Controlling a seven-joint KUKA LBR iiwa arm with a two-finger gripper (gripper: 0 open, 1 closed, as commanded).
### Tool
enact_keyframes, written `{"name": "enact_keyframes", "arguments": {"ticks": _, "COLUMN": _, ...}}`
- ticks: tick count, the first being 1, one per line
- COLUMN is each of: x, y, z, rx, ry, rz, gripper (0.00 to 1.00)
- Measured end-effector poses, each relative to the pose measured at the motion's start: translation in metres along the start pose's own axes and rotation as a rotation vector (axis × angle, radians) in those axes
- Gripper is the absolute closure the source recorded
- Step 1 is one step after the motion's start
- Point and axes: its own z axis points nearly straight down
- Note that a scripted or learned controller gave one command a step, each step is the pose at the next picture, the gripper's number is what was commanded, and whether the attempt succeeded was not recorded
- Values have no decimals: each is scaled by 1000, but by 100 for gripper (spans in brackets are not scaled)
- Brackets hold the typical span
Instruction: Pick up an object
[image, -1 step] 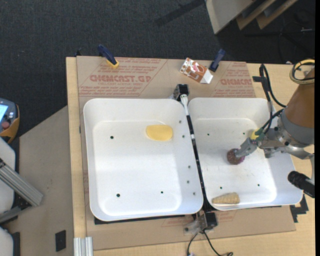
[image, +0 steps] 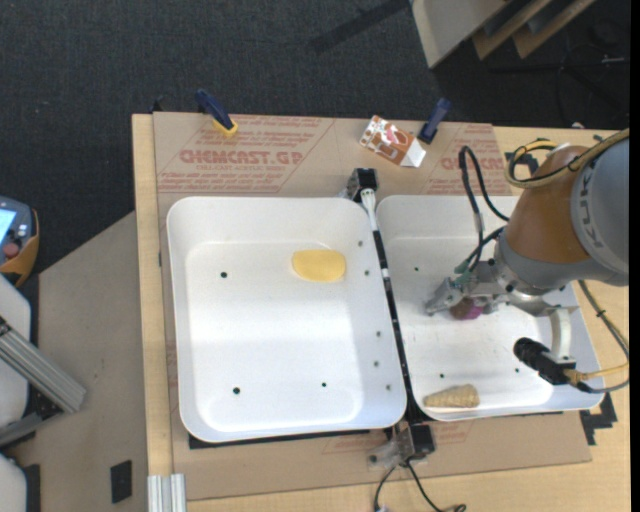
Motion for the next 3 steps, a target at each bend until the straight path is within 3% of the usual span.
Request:
{"name": "enact_keyframes", "arguments": {"ticks": 1, "x": -2, "y": 0, "z": -16, "rx": -4, "ry": -2, "rz": 3, "gripper": 100}}
{"name": "enact_keyframes", "arguments": {"ticks": 2, "x": 75, "y": -2, "z": -133, "rx": -12, "ry": 0, "rz": -6, "gripper": 100}}
{"name": "enact_keyframes", "arguments": {"ticks": 3, "x": 82, "y": -7, "z": -425, "rx": -24, "ry": -3, "rz": 0, "gripper": 100}}
